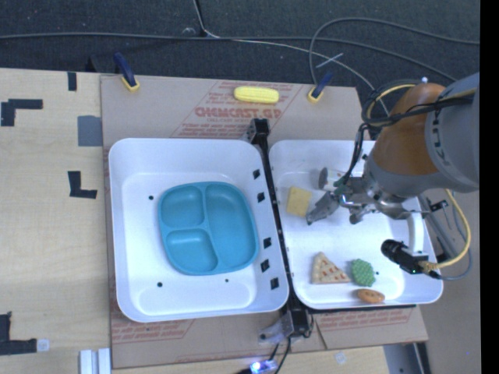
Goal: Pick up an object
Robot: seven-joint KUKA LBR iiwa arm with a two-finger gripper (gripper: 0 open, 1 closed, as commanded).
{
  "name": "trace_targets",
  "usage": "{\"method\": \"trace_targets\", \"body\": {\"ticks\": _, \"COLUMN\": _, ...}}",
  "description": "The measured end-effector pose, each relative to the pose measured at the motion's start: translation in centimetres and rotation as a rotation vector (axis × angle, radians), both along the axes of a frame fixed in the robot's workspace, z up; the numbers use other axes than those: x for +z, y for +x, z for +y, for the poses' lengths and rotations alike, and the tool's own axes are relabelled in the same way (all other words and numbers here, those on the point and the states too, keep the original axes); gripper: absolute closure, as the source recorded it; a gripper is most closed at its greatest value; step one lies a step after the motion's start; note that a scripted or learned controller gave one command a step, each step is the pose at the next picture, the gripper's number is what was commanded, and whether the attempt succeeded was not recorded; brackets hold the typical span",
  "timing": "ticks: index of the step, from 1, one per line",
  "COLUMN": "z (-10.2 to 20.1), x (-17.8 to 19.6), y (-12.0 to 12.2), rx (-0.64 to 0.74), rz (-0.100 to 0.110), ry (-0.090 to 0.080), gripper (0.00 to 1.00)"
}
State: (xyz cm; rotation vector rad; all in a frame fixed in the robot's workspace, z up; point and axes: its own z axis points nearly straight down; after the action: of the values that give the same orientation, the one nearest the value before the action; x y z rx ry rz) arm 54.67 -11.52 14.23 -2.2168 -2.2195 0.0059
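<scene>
Over right bin (296, 158), claw (321, 195) spread beside cheese (299, 201)

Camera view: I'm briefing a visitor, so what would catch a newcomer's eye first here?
The blue divided plate in the left bin stands out most. Next, the grey arm with its orange band reaches into the right bin, its claw hovering beside a yellow block. A pizza slice and green toy lie nearer the front edge.

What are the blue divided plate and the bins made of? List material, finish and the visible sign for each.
Blue divided plate: probably moulded plastic, smooth and slightly satin; uniform colour, rounded compartment ridges, soft highlights.
Left bin and right bin: likely moulded plastic too, white and semi-glossy; rounded corners and faint sheen on the walls. Neither material can be confirmed by look alone.
</scene>
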Motion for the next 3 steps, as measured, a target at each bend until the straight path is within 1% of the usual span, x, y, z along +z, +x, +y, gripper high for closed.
{"method": "trace_targets", "body": {"ticks": 1, "z": 0.1, "x": -5.4, "y": -0.2, "rx": 0.000, "rz": 0.000, "ry": 0.000, "gripper": 0.00}}
{"method": "trace_targets", "body": {"ticks": 2, "z": 0.2, "x": -4.1, "y": -0.1, "rx": 0.001, "rz": -0.002, "ry": 0.000, "gripper": 1.00}}
{"method": "trace_targets", "body": {"ticks": 3, "z": 0.4, "x": 2.1, "y": 0.2, "rx": 0.001, "rz": -0.010, "ry": -0.001, "gripper": 1.00}}
